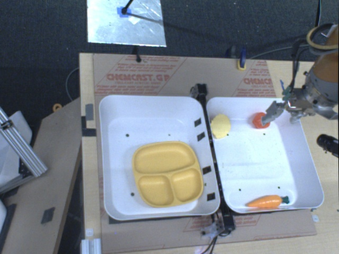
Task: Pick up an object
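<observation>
In the right bin (302, 157) lie three objects. A small red round one (259, 121) sits near the back wall, a pale yellow round one (220, 126) rests against the bin's left wall, and an orange carrot (264, 201) lies at the front. My gripper (283, 115) hangs over the back right of this bin and is open, with nothing between its fingers. Its left finger (273, 111) slants down to the red object's right side and reaches it or nearly so.
The left bin (114, 142) holds a yellow three-compartment plate (167, 172). A black divider (207, 152) runs between the bins. A shiny sheet (126, 15) lies at the back, beyond the bench, and cables run along the back right.
</observation>
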